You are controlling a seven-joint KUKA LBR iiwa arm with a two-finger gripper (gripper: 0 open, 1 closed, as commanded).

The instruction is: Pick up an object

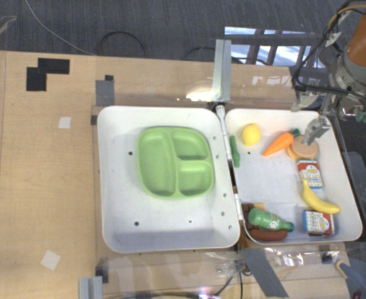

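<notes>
camera view: tool (315,129) directly over tan disc (304,149), beside carrot (278,144).

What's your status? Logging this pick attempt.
Gripper low over right bin's far corner, above tan disc. Nothing seen held. Carrot and small carton close beside.

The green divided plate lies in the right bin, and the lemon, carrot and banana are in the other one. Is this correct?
Not quite. The camera view shows the green divided plate in the left bin; the lemon, carrot and banana are in the right bin.
</notes>
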